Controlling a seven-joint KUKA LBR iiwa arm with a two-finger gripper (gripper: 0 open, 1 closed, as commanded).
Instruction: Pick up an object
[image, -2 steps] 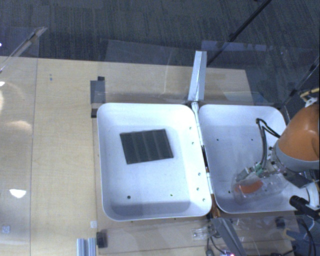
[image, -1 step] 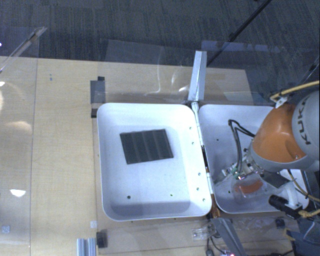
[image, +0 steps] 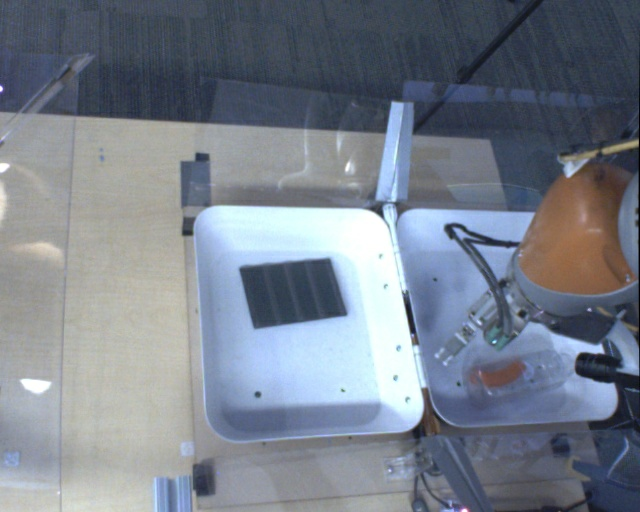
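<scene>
From the slanted overhead camera, a pale wooden counter (image: 110, 330) carries two shallow white plastic bins side by side. The left white bin (image: 300, 400) holds a dark grey ribbed rectangular mat (image: 293, 292), lying flat in its upper-middle part and well apart from the walls. The right white bin (image: 440, 250) sits just beside it, the two rims touching along a central seam, with a grey metal upright post (image: 396, 150) standing at the far end of that seam.

The grey arm with its orange band (image: 575, 240) reaches in from the right and hangs over the right bin. Its two-finger metal tool (image: 478, 335) points down and to the left – the thin fingers look slightly parted, with nothing seen between them. Just beside the tool tip, toward the near edge of the right bin, lies a clear plastic packet with an orange-red object inside (image: 505, 375), resting on the bin floor – close to the fingers, whether touching cannot be told
</scene>
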